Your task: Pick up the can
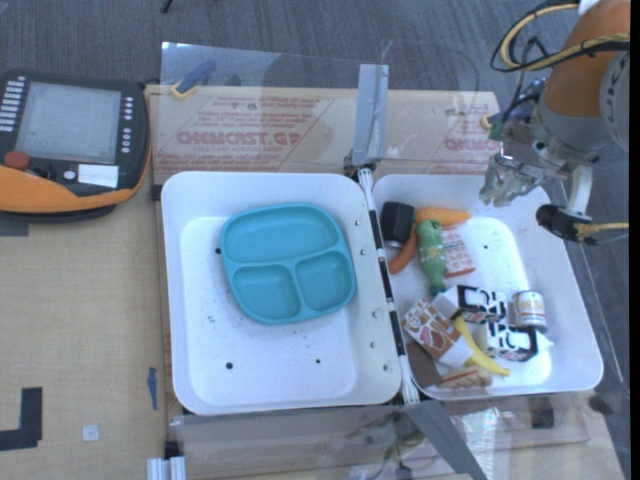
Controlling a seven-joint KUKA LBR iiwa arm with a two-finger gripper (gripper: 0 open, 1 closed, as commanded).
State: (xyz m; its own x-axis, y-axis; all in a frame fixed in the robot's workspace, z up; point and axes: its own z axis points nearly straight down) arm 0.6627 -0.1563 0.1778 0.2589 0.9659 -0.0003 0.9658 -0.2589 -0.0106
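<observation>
Nearest me, the can point(528, 309) lies tipped in the right bin point(575, 298), just beside the banana point(473, 346) (crowded, so awkward to reach). Further back my gripper point(503, 190) hangs above the rim; I cannot tell its state. Beyond: cardboard backing point(250, 133), grey carpet point(300, 8).

The tool point(503, 184) hangs over the right bin point(575, 298), near its rim at 12 o'clock. The can point(528, 309) sits in that bin at about 4 o'clock, well apart from the tool. A green bottle point(431, 251) and a yellow banana point(473, 348) lie to the can's left. A blue plate point(288, 262) rests in the left bin point(190, 298).
</observation>
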